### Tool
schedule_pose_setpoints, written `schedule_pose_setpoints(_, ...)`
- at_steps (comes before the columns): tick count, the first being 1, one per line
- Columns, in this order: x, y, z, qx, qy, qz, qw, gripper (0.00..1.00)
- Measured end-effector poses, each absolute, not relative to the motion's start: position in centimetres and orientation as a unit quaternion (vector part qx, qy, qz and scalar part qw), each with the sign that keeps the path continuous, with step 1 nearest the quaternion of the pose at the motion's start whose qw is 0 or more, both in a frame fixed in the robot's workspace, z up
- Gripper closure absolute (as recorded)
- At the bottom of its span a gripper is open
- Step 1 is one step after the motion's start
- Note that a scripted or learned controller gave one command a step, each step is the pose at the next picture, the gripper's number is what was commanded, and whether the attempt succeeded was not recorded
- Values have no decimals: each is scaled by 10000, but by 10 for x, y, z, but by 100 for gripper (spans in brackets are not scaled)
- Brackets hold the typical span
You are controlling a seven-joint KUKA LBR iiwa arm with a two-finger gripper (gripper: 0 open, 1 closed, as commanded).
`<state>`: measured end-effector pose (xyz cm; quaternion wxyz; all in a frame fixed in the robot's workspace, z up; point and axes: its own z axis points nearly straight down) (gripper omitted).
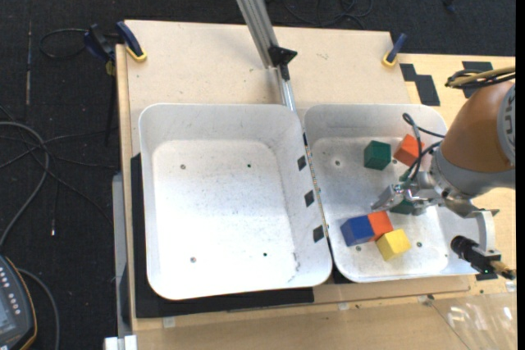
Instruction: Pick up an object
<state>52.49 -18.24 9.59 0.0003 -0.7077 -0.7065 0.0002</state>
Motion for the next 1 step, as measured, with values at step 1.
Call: schedule_pose_setpoints(1, 592, -164, 96, -7049, -7093, -18, -31, 0)
